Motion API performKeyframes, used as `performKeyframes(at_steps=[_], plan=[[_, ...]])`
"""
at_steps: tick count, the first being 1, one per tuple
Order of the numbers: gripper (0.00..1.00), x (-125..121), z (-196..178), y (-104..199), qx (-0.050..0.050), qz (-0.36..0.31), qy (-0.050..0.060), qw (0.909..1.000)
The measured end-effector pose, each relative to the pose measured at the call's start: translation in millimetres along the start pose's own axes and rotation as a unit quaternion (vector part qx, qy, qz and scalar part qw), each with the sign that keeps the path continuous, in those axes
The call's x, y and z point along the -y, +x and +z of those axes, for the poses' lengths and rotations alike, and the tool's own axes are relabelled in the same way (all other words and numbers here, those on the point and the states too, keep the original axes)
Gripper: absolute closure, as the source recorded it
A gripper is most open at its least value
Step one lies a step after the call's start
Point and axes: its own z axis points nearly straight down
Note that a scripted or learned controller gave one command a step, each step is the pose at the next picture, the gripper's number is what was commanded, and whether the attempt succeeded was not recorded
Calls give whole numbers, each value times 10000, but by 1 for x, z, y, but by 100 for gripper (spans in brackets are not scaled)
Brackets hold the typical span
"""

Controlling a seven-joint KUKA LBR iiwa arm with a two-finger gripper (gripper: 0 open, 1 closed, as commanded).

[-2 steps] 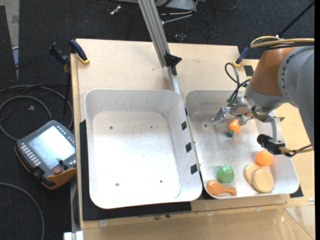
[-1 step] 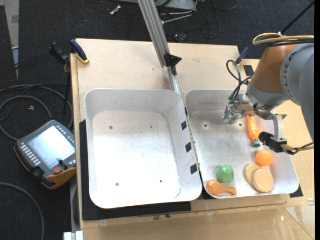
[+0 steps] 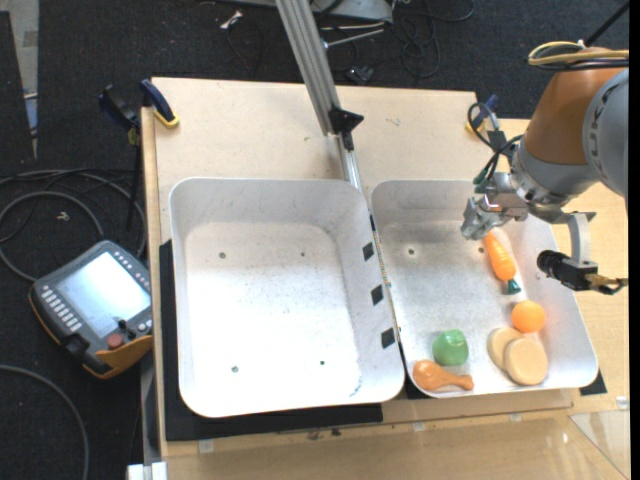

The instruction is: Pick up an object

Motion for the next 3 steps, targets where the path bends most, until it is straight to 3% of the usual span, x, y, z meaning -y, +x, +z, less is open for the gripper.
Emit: performKeyframes(at_steps=[1, 3], plan=[[100, -2, -54, 0, 4, -4, -13, 10000], [100, 43, -74, 87, -19, -26, 27, 10000]])
